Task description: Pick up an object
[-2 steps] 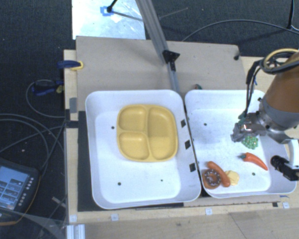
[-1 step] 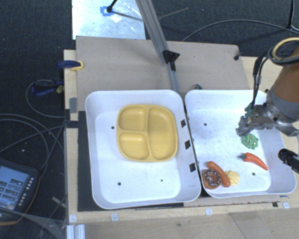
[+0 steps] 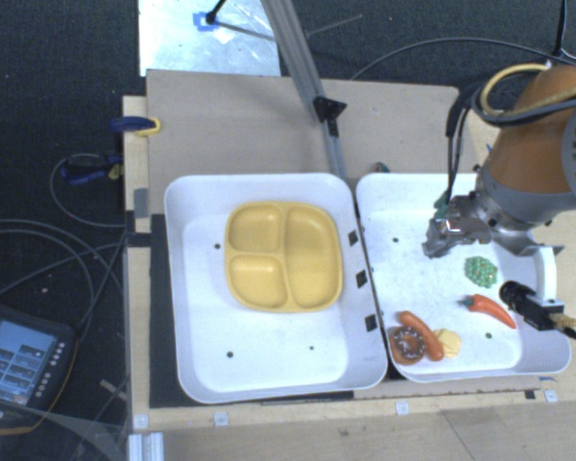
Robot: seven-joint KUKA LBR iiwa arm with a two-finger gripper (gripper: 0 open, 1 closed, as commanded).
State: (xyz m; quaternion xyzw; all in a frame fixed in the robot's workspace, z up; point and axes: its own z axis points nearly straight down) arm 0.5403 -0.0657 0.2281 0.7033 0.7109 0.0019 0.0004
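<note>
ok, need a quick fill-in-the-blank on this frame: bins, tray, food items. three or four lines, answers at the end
1. The yellow divided tray lies in the ____ bin of the camera view.
2. The tray has ____ compartments.
3. The green broccoli piece lies in the right bin, just above the orange-red ____.
4. The chocolate donut touches the ____ beside it, near the right bin's front edge.

Missing words: left; three; carrot; sausage

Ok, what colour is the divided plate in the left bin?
Yellow; the divided plate shows clearly in the camera view.
</note>
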